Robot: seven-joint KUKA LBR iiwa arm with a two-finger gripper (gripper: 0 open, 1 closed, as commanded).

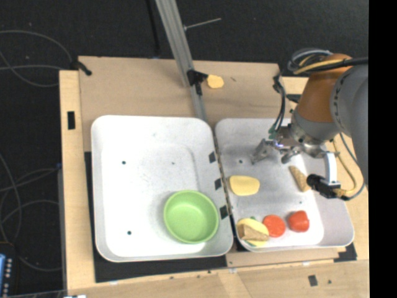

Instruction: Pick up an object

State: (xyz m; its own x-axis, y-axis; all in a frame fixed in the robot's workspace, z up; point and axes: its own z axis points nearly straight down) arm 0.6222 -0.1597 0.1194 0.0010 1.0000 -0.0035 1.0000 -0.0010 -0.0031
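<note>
Objects for picking lie in the right bin (236, 138), gathered toward its near half. Closest to the gripper (271, 152) is a pale yellow rounded block (244, 185), lying flat just inside the bin's left wall and a little below the fingers, apart from them. Along the near edge sit a yellow and tan piece (253, 231) in the corner, an orange-red round item (273, 225) just beside it, and a red item (298, 221) a little further right. A small tan stick-shaped piece (299, 178) lies near the right side, beneath the wrist's cabling. The gripper hangs over the upper middle of this bin, its fingers spread apart and pointing left, with nothing between them. Above it the arm (319, 101) shows its orange band and grey body, coming in from the right. The left bin (124, 141) holds a green bowl (191, 216), upright, near its lower right corner. On the bench (124, 85) behind the bins rests a small yellow object (215, 81), beside the foot of a slanted metal pole (177, 39).
</note>
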